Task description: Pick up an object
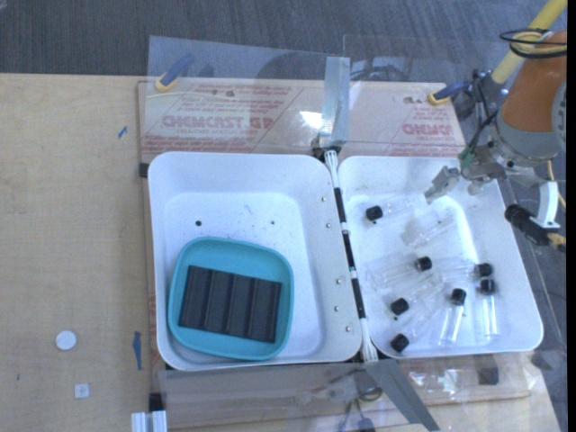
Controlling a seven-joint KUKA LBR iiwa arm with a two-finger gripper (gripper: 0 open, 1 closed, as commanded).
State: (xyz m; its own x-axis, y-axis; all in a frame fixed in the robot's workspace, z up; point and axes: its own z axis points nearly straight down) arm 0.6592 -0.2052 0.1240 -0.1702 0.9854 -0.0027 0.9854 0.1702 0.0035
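Several clear vials with black caps lie scattered in the right bin (358, 180). One vial (384, 211) lies near the bin's back left, another vial (409, 266) in the middle, and a pair of vials (487, 297) rests by the right wall. My gripper (459, 175) hangs over the back right part of this bin, below the orange band of the arm (533, 97). It is above and apart from the vials, and nothing shows in its grasp.
The left bin (243, 183) holds a teal tray (230, 300) with a black ridged insert (229, 305). A clear plastic sheet (234, 115) stands behind both bins. A metal divider (335, 106) rises at the back between them. Cables hang near the arm at right.
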